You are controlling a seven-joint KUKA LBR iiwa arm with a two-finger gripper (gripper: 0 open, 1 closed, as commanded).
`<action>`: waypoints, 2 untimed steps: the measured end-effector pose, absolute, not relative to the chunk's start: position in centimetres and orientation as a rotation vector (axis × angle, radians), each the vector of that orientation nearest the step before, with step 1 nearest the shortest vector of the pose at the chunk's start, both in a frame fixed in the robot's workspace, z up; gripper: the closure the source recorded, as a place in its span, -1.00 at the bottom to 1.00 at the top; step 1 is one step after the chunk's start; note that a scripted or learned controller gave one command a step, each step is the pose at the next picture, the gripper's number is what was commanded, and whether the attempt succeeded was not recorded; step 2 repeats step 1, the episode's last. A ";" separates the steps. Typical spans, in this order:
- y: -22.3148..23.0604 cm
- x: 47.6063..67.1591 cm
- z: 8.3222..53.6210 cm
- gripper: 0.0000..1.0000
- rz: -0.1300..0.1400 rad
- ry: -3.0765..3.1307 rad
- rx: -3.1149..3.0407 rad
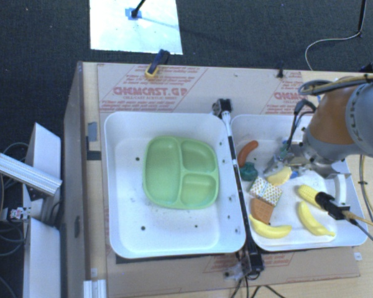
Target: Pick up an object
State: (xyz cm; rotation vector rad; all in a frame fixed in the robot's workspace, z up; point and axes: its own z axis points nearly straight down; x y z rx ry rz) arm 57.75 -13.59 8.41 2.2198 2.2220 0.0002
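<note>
Two white bins side by side; green plate in the left bin. Gripper low in the right bin, beside a sausage lying aslant, long axis lower-left to upper-right. Bananas nearer the front. Grip state impossible to tell.

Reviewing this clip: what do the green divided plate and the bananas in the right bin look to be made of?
The green plate looks like moulded plastic: one even pale green, rounded compartment ridges, a soft matte sheen. The bananas are probably plastic or rubber toys, not fruit: uniform bright yellow, smooth skin, no brown spots, though the picture is too coarse to be sure. The right bin appears to be thin white plastic with rounded rims.
</note>
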 end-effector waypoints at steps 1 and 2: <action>-13.6 57.8 9.5 1.00 0.003 2.223 2.217; -13.6 57.8 9.5 1.00 0.003 2.223 2.217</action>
